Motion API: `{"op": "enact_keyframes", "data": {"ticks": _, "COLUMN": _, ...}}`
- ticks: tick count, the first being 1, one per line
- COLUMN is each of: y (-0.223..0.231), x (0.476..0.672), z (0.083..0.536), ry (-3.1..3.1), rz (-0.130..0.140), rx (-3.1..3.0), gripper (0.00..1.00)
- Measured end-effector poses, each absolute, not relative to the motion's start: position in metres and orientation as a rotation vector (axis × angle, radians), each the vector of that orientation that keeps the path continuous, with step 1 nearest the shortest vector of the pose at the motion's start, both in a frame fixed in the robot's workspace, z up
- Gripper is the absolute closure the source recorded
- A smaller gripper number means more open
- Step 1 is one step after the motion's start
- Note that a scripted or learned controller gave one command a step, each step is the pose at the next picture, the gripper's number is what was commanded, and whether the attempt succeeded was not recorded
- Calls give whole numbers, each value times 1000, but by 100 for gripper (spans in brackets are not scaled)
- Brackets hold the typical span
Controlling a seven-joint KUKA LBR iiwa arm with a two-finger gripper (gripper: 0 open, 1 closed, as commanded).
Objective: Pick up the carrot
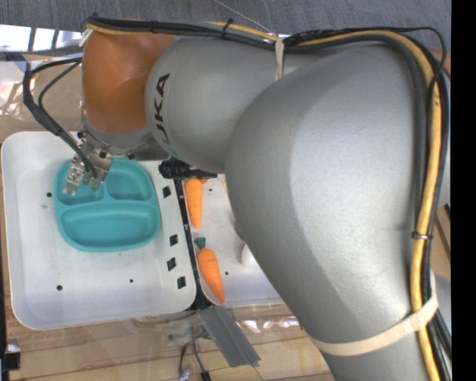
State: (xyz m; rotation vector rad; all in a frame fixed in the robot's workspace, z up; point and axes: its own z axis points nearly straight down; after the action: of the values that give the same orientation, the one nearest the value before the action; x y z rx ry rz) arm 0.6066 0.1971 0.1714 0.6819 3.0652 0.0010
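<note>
Two orange carrots lie in the right bin along its left wall: one carrot (193,201) near the back and a second carrot (210,275) with a green top near the front. My gripper (85,178) hangs over the left bin, above the back-left compartment of a teal divided plate (111,225). It is well to the left of both carrots and no carrot is in it. The big grey arm hides most of the right bin.
The left bin (32,292) holds the teal plate toward its back. The divider wall (178,248) between the bins runs right beside the carrots. Black cables (44,117) loop behind the left bin. A small white object (244,252) lies right of the front carrot.
</note>
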Motion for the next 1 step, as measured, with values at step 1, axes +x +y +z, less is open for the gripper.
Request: {"op": "enact_keyframes", "data": {"ticks": 1, "y": 170, "x": 532, "z": 231, "ry": 3117, "rz": 0, "rx": 378, "gripper": 100}}
